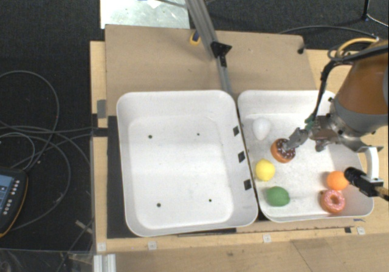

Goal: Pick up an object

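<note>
Nearest the camera, along the front wall of the right bin [364,210], a pink frosted doughnut [333,201] and an orange ball [337,180] are sitting side by side and touching or nearly so, with a green ball [278,196] lying well apart from them toward the divider. Just behind the green one, a yellow ball [265,170] is resting by itself. Further in, the gripper [293,145] is reaching from the right and pressing at a brown sprinkled doughnut [282,150], likely the chosen object since it is lying free of its neighbours. Whether the jaws are wide, narrow or closing on it, I cannot tell; they are blurring into the doughnut's edge. Beyond, a white object [261,128] is lying near the back. The left bin [130,216] is sitting beside, probably as the drop place.
</note>
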Available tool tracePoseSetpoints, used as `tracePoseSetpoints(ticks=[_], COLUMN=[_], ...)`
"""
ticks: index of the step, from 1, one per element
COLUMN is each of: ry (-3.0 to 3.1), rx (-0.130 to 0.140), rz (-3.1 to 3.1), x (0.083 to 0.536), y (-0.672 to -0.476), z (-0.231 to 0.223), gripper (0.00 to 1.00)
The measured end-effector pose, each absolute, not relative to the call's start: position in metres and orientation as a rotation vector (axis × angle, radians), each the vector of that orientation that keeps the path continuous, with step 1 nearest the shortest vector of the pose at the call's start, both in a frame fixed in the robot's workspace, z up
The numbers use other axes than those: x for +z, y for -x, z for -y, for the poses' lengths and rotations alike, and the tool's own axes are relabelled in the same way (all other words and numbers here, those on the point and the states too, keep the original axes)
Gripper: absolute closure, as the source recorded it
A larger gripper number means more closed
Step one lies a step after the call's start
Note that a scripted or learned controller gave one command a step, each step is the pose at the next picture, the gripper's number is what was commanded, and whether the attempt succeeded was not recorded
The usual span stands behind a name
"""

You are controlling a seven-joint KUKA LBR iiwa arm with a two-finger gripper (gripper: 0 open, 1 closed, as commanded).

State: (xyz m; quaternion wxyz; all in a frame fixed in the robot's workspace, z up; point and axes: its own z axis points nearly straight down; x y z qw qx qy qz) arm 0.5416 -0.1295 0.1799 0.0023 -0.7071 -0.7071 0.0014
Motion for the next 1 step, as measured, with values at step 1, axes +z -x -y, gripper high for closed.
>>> tracePoseSetpoints(ticks=[1], ry=[2.218], rx=[0.002], rz=[2.219], x=[0.1347], y=[-0.5343], z=[0.1268], gripper=[0.00])
